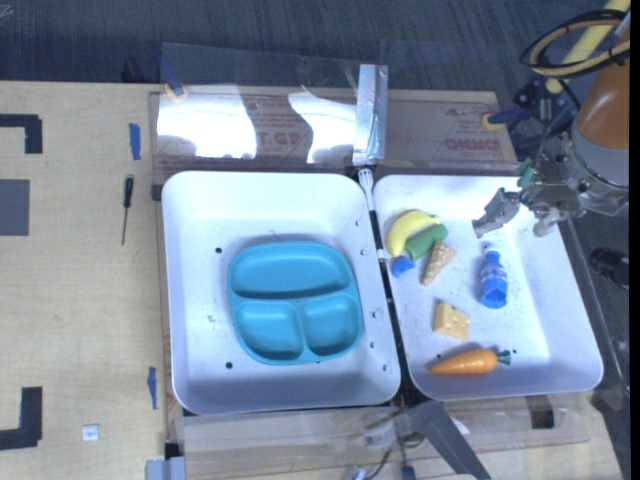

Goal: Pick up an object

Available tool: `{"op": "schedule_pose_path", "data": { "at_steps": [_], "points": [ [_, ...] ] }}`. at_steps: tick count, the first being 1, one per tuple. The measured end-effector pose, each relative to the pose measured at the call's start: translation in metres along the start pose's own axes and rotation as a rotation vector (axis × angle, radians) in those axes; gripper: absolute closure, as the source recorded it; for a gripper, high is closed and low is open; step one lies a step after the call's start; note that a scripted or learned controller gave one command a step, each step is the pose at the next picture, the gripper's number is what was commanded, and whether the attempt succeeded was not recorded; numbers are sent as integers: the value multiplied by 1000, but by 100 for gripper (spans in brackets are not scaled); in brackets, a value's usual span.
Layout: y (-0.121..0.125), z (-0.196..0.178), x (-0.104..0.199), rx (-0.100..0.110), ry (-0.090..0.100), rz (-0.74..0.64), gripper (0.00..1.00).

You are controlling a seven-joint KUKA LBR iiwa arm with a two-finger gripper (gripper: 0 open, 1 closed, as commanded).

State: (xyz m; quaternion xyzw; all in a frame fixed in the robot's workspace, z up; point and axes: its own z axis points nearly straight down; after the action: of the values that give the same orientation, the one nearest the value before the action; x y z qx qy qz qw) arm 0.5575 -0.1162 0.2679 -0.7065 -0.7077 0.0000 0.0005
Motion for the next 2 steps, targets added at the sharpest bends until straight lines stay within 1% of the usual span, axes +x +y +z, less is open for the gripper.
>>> {"op": "schedule_pose_path", "data": {
  "at_steps": [1,2],
  "points": [
    [19,95,-45,8,0,49,0],
    [13,170,-78,-4,0,278,0]
  ]
}}
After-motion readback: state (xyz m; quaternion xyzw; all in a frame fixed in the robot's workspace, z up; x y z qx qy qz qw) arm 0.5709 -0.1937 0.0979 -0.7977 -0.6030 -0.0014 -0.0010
